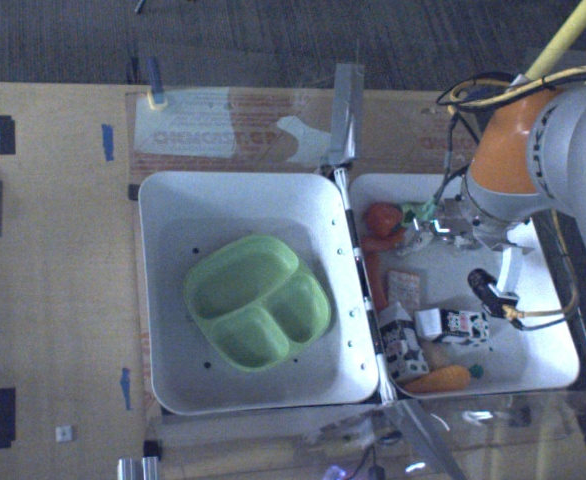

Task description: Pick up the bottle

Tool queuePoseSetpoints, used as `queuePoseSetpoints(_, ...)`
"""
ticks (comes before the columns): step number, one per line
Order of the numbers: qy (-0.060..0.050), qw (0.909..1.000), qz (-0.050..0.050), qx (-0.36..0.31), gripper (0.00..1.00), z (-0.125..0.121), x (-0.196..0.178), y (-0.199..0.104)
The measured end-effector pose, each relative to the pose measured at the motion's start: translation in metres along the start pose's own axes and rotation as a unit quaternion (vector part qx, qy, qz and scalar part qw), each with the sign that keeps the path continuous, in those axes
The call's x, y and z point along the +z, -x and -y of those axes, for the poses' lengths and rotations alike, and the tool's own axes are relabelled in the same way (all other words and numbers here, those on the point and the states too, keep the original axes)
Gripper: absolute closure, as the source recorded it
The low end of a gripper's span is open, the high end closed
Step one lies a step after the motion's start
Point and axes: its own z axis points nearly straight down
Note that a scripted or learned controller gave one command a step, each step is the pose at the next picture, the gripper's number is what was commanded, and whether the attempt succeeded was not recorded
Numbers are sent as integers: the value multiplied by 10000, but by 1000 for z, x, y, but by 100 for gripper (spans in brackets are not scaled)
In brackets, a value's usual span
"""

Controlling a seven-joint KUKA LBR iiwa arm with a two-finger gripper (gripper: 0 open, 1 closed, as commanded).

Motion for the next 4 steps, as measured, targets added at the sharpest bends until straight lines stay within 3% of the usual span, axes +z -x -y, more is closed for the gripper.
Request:
queuePoseSetpoints(1, -32, 9913, -15, 1319, 0, 80, -18, 24)
queuePoseSetpoints(2, -5, 9966, -4, 822, 0, 13, 1, 45)
queuePoseSetpoints(3, -35, 9957, -14, 923, 0, -8, 1, 30)
queuePoseSetpoints(4, -30, 9539, -4, 3000, 0, 20, 1, 57)
